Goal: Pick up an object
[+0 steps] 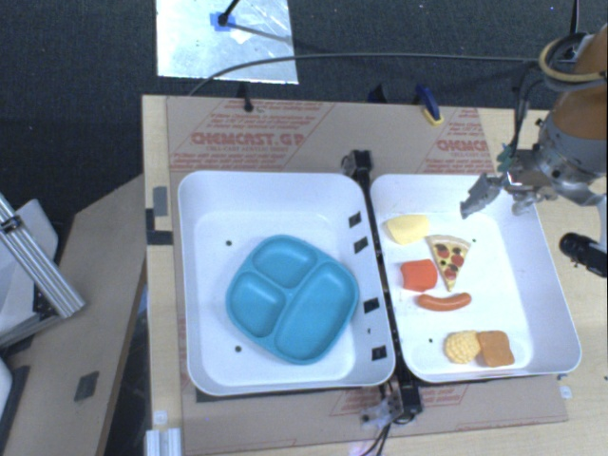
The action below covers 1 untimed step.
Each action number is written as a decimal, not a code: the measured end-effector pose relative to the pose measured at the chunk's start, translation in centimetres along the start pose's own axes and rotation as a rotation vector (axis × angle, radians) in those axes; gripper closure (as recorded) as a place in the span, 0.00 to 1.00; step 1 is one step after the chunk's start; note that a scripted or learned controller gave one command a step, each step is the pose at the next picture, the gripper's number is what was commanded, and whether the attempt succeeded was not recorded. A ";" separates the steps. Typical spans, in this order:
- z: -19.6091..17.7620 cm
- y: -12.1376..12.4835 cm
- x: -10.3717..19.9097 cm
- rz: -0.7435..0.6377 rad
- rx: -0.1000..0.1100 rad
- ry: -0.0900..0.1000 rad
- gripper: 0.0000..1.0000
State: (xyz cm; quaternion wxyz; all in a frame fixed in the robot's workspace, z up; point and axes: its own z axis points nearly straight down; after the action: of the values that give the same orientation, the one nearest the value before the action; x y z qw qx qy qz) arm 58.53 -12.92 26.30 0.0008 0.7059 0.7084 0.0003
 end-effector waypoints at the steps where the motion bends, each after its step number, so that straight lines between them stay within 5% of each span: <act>1: 6.2 0.2 0.2 0.001 0.004 0.001 0.00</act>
State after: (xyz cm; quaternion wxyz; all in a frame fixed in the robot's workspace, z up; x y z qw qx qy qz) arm 58.71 -12.71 20.06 -0.0010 0.7064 0.7078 -0.0008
